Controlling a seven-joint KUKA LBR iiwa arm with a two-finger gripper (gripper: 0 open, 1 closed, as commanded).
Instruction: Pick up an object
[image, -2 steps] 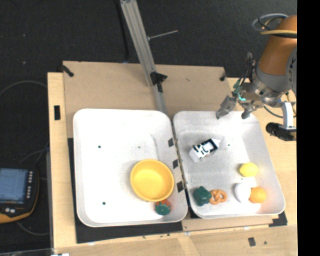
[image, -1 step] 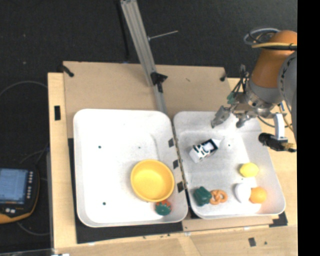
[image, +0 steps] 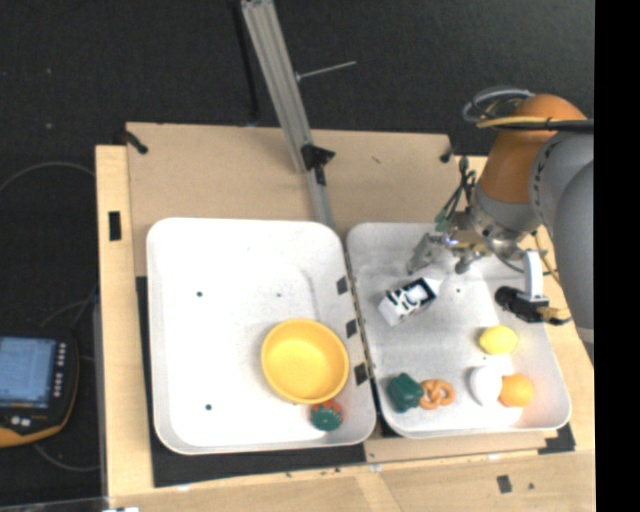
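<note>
From above, the arm (image: 520, 165) reaches in from the right over the right bin (image: 395, 245), and its gripper (image: 440, 252) hangs over the bin's far half with its fingers spread and nothing between them. Just beside the fingertips, nearer the camera, a small white and black box (image: 410, 298) lies tilted on the bin floor. Along the near side of the same bin sit a dark green object (image: 404, 392), an orange pretzel-shaped piece (image: 436, 393), a white object (image: 485, 384), an orange ball (image: 516, 390) and a yellow lemon-like object (image: 497, 340). The left bin (image: 220, 270) holds a yellow bowl (image: 304, 360), with a small green and red object (image: 326, 415) at its near edge.
</note>
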